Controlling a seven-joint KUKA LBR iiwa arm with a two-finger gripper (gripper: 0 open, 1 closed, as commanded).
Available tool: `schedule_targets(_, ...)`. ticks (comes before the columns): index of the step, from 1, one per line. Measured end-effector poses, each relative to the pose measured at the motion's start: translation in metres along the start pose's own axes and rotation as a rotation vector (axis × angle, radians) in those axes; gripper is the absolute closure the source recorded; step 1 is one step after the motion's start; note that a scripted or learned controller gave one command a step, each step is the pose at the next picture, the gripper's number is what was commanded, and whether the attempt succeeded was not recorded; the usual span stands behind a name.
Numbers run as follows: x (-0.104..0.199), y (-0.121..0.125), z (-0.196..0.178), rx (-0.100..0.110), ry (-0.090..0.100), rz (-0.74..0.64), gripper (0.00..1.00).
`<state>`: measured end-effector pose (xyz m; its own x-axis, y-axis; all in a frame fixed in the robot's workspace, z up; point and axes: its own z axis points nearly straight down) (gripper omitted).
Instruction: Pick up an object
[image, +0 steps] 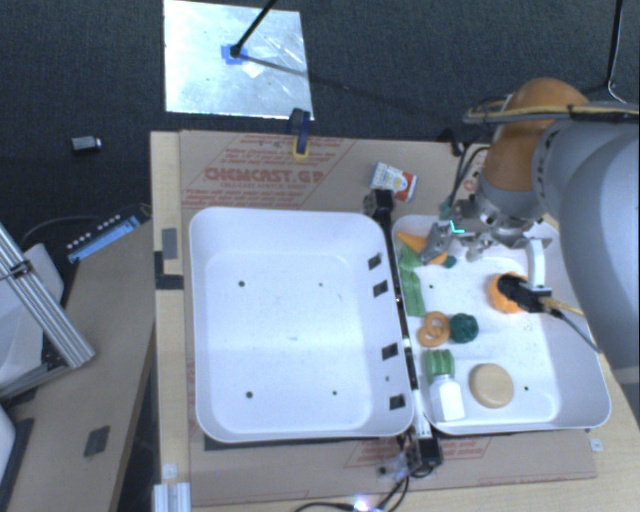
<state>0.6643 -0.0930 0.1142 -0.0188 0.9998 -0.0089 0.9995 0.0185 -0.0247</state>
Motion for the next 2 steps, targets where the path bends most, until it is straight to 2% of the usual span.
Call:
schedule_targets(1,0.000,0.001,-0.012,-0.005,-0.001,-0.003,1.00)
schedule_targets(2,-0.014,-0.095,0.035,-0.016,0.012,0.022,1.00)
